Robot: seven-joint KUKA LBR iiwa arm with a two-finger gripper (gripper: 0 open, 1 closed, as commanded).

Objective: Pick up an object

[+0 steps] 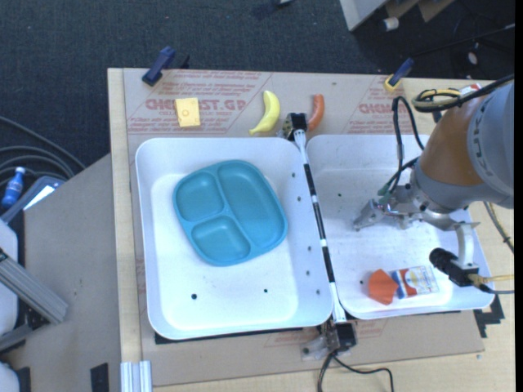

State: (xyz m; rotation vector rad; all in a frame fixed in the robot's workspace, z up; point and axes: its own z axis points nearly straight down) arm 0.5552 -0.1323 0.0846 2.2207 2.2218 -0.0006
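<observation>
I'm at the approach step: my gripper (369,216) hangs over the bare middle of the right bin (351,158) with nothing between its fingers; how wide they stand I cannot tell. The orange object (381,287) and the small packet (417,281) touching it lie nearer the bin's front edge. Next I must shift toward them and descend. Left bin (163,251) holds a blue divided plate (230,211); dark carpet surrounds the bench.
</observation>
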